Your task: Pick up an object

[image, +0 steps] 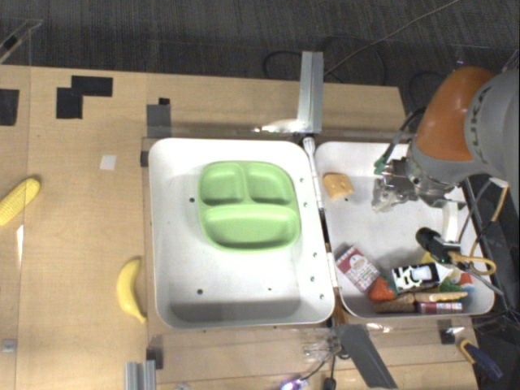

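the step in hand appears to be the approach: nothing is being carried yet. in the right bin (382, 236), a small tan lump (337, 186), perhaps bread, is lying near the upper left corner, alone on bare white floor. just to its right the gripper (392, 192) is hanging over the bin's upper part, apart from the lump and touching nothing that can be made out. whether it is spread apart or closed together cannot be told from this angle. the grey arm with its orange band (455, 112) is reaching in from the right.

the lump is looking like the likeliest target, being nearest and standing clear. the next move is likely calling for a short shift leftward, then a straight descent. the other choice is sitting lower down: a red and white box (356, 268), then a crowded pile with a black and white spotted item (416, 276), where things are touching and a clean grip is seeming harder.

across the surface, a corn cob (18, 201) is lying at the far left of the wooden bench (73, 250), a banana (130, 289) is resting just beside the left bin (175, 218), and a green divided plate (248, 204) is sitting inside that bin. dark carpet (162, 15) is running behind the bench.
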